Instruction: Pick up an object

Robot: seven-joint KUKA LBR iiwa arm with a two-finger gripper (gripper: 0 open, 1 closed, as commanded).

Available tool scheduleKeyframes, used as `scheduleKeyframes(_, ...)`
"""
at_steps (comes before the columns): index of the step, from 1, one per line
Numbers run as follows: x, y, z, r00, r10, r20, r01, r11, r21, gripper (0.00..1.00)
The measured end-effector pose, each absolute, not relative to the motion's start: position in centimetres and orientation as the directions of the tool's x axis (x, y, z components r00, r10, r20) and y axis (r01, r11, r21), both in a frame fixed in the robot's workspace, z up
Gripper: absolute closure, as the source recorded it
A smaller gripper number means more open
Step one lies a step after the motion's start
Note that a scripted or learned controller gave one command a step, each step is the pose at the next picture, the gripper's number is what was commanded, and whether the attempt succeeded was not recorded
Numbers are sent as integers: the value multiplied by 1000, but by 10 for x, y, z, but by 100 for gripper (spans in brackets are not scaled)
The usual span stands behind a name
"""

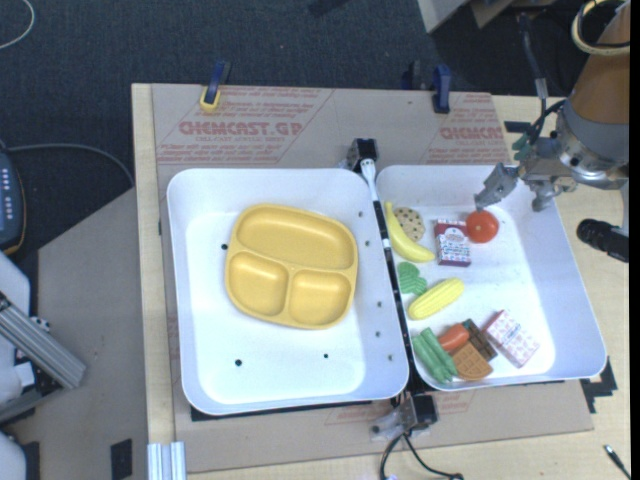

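The red tomato (pixel 483 227) lies in the upper part of the right bin (pixel 570 268), just beside the small red carton (pixel 453 243). My pincer (pixel 518 190) hangs at the upper right of the frame, its fingers spread wide, one tip just above the tomato, nothing between them. Lower in that bin lie a banana (pixel 407 237), a corn cob (pixel 437 297), a green bean pod (pixel 434 356) and a pink packet (pixel 511 337). The left bin (pixel 200 298) carries a yellow divided plate (pixel 291 265).
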State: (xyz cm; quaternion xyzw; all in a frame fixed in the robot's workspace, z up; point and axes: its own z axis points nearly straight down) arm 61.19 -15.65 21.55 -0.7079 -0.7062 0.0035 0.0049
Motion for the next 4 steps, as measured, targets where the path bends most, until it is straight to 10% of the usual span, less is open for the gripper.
scheduleKeyframes(4,617,-146,87,-1,1000,1,1000,1,2,0)
